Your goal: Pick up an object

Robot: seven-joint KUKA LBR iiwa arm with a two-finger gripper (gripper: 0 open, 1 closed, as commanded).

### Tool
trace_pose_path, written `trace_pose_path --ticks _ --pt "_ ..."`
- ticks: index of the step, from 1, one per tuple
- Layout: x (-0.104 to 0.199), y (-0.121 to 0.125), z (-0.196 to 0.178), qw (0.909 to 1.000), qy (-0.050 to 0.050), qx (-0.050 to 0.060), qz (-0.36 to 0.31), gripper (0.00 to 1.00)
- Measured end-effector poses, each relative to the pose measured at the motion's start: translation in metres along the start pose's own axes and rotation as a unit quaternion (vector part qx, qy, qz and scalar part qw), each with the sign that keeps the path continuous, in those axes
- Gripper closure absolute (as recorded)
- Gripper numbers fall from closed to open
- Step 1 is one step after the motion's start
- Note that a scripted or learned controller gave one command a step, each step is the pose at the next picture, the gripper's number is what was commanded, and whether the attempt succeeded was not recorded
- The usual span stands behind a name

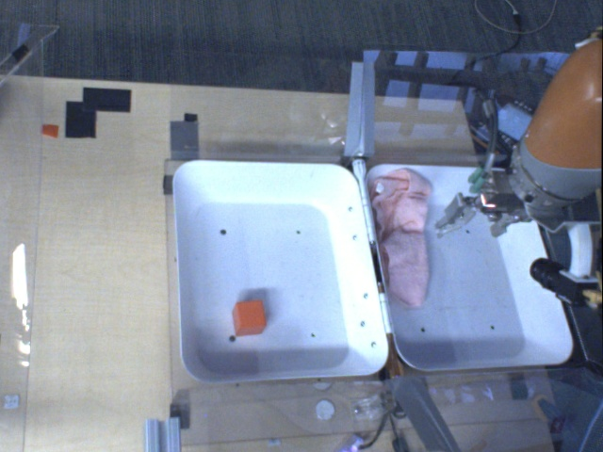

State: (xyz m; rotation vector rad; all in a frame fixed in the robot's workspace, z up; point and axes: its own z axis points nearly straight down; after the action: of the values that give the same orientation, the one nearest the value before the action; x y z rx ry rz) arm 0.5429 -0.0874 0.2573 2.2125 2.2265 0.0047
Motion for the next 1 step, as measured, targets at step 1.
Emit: trace_pose_path --ticks 1 --pt "0.0309 -0.0271 -0.0308 0.9999 0.000 -0.002 0.011 0.00"
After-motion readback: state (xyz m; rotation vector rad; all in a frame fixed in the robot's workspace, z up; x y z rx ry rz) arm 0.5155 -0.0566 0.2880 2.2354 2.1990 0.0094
